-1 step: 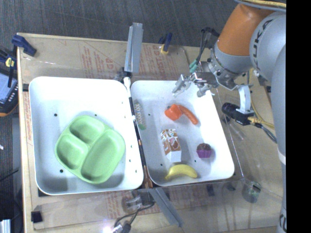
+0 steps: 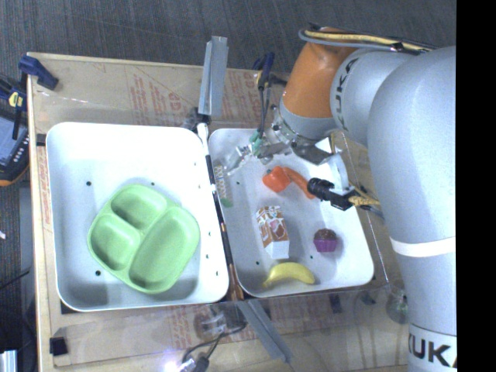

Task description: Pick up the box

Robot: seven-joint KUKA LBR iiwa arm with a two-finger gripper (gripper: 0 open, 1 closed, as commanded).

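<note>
1. I see the box (image 2: 272,227) lying flat near the middle of the right bin (image 2: 353,273), untouched.
2. Around the box: a banana (image 2: 290,273) just below it by the bin's near wall, a purple fruit (image 2: 326,241) to its right, an orange piece (image 2: 280,179) above it.
3. My gripper (image 2: 262,147) hangs over the bin's far end, well above the box; its metal parts blur together, so I cannot tell how it is set.
4. Left of the box, the other bin (image 2: 66,149) holds a green tray (image 2: 144,238).
</note>
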